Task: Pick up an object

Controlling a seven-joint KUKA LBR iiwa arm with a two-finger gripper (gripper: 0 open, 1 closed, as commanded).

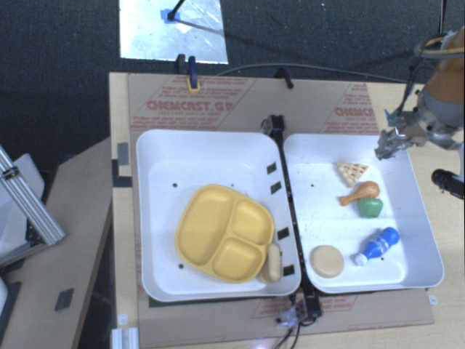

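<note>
Two shallow white plastic bins sit side by side on the tan wooden worktop (87, 195), which carries a cardboard sheet printed with red lettering beneath them. The left bin (156, 166), in the middle of the frame, holds a yellow plastic tray with three compartments (224, 233), lying at a slant, and a small pale tan bread-roll shape (272, 262) that rests just against the tray's lower right corner. The right bin (418, 209) holds five small toy food pieces: a tan waffle-patterned wedge (353, 171) near its upper middle, an orange-brown toy drumstick (360, 193) just below that, a green rounded pepper-like piece (371, 207) touching the drumstick's lower right side, a blue plastic bottle with a white cap (378, 245) lying on its side toward the lower right, and a round beige disc like a biscuit (327, 260) at the lower left of that bin. The grey arm enters at the upper right of the frame, and its dark hand (386, 145) hangs over the upper right rim of the right bin, above and to the right of the wedge and apart from every piece. Nothing is seen between its fingers; whether they are spread or closed I cannot tell at this size.
</note>
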